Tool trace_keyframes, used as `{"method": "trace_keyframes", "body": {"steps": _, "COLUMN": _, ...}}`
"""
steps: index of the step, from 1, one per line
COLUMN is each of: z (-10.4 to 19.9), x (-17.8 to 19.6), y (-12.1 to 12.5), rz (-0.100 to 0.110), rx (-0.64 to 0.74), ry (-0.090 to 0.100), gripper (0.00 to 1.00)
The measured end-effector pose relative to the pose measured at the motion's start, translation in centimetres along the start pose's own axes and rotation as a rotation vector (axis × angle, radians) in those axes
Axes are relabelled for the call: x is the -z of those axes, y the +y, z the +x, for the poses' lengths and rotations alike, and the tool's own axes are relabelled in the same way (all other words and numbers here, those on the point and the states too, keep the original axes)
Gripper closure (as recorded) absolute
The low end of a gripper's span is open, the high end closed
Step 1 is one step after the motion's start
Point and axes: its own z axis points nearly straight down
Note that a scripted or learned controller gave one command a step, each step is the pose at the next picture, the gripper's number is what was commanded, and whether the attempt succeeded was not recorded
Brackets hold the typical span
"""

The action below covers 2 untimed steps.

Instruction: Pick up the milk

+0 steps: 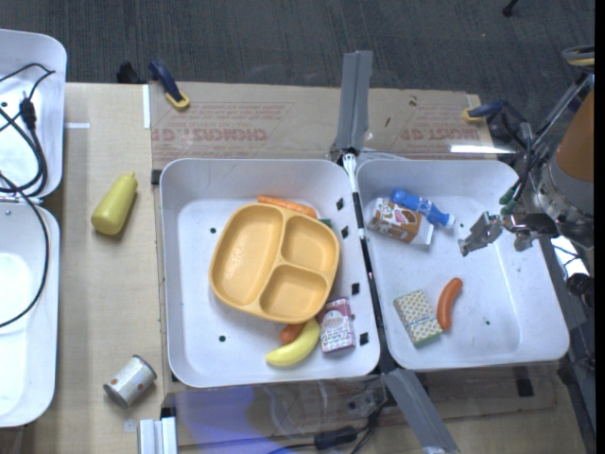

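1. Off the bins at near left, a small can [129,379] lies on its side on the bench [104,291].
2. Left bin [180,348], near edge: banana [293,346] and the milk [336,327], a small carton with a pink label, touching side by side, just below the yellow divided plate [274,261].
3. Something red-orange peeks out between banana and plate, too hidden to name.
4. Right bin [529,348], near part: a checkered block [417,315] with a sausage [448,302] just beside it.
5. Gripper [501,234] over the right bin's right side, fingers apart, nothing between them, well apart from the milk.
6. Farther back in the right bin: a brown-and-white packet [399,220], a blue item [420,205] touching it.
7. Carrot [286,204] behind the plate.
8. Mustard bottle [114,204] on the bench, left of the bins.
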Motion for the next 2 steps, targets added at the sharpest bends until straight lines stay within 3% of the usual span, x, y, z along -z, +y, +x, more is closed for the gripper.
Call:
{"method": "trace_keyframes", "body": {"steps": 1, "z": 6.5, "x": -2.6, "y": 5.2, "rz": 0.001, "rx": 0.103, "ry": 0.0, "gripper": 0.0}}
{"method": "trace_keyframes", "body": {"steps": 2, "z": 11.6, "x": -4.7, "y": 8.6, "rz": 0.0, "rx": 0.151, "ry": -0.001, "gripper": 0.0}}
